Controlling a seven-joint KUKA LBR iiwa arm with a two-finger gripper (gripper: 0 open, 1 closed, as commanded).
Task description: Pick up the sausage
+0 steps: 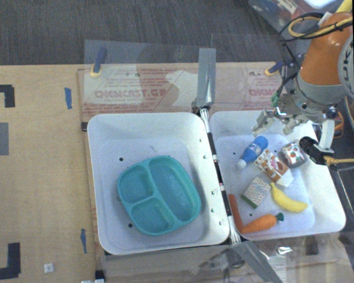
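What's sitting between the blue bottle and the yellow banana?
A small red-and-white snack box lies between the blue bottle and the banana in the right bin, seen in the camera view.

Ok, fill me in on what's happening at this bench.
The grey arm with the orange band hovers over the far end of the right white bin, its gripper above the toys and holding nothing. The thin reddish sausage lies untouched along that bin's left wall beside the orange carrot.
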